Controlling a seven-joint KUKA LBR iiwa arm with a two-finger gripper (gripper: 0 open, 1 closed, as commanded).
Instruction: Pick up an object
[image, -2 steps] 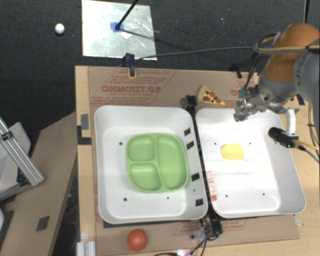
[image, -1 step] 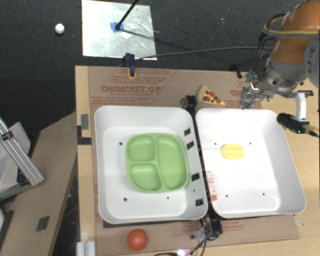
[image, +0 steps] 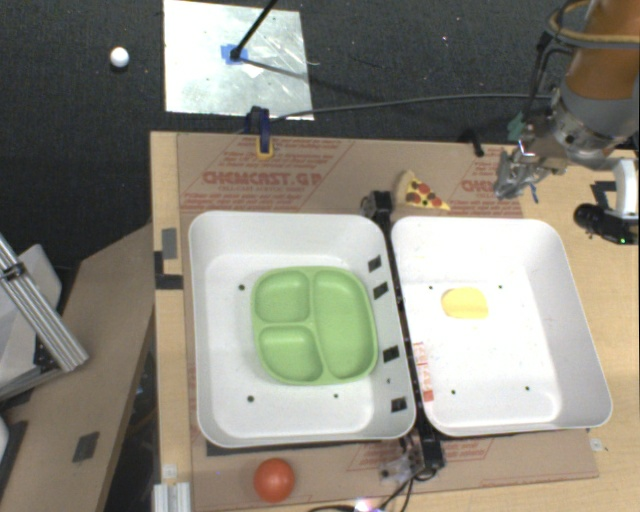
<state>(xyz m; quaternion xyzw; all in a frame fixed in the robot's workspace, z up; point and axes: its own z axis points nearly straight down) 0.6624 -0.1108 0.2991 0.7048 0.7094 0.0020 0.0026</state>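
The gripper (image: 517, 180) hangs above the back edge of the right bin (image: 570, 300), near its far corner, w/ nothing between its fingers; they look close together, but the view is too small to say for sure, so their state can't be told. The likeliest pick is the yellow piece (image: 465, 303), lying flat on the right bin's floor, roughly mid-bin & a bit toward the divider, well apart from the gripper. To do the step well, the arm probably needs to come fwd & toward the left bin (image: 215, 300) until it's over the piece, then drop straight down; the piece looks low & flat, so the fingers would have to reach nearly to the floor & straddle its narrow side, or they'll likely slide off the top. Nothing lies near the piece, so the approach looks open; the bin walls are well off. Other things: a green tray (image: 315, 325) w/ 3 compartments sits mid left bin, wide & shallow, prob. a harder grab. A pizza slice toy (image: 422, 193) lies on the bench just behind the bins, near the gripper but outside both. An orange ball (image: 273, 479) sits on the bench in front of the left bin. A blue clamp (image: 260, 128) stands at the bench's back edge, a white ball (image: 120, 57) far off on the dark floor.
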